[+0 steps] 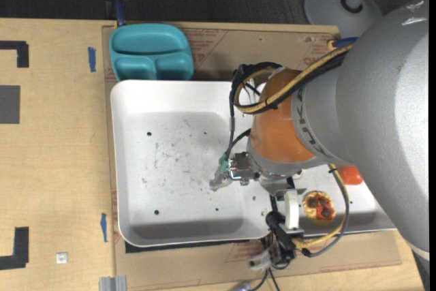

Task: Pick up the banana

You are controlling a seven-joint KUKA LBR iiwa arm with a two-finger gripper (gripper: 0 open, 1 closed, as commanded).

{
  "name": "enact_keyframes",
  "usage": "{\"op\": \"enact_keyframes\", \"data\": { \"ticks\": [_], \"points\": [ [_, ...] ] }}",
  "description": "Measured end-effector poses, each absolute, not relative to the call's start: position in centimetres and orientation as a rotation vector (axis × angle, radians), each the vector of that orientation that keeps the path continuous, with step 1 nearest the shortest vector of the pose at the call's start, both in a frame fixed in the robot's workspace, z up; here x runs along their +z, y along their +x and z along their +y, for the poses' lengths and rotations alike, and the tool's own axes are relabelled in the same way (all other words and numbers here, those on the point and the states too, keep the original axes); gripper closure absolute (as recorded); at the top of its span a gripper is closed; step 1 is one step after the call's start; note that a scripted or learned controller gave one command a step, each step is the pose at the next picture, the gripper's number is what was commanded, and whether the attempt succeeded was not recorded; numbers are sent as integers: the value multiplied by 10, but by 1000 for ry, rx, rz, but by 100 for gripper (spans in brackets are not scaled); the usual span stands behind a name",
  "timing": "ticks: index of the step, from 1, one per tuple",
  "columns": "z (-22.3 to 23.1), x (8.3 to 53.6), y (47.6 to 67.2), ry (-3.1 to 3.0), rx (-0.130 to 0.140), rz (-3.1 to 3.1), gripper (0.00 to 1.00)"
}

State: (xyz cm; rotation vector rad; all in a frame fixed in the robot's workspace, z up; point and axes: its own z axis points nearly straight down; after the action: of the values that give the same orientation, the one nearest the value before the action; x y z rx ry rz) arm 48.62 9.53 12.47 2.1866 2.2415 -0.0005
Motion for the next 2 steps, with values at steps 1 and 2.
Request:
{"op": "enact_keyframes", "data": {
  "ticks": [1, 2],
  "points": [
    [96, 124, 485, 2135, -8, 2291, 0],
    [94, 124, 483, 1983, -22, 2433, 0]
  ]
}}
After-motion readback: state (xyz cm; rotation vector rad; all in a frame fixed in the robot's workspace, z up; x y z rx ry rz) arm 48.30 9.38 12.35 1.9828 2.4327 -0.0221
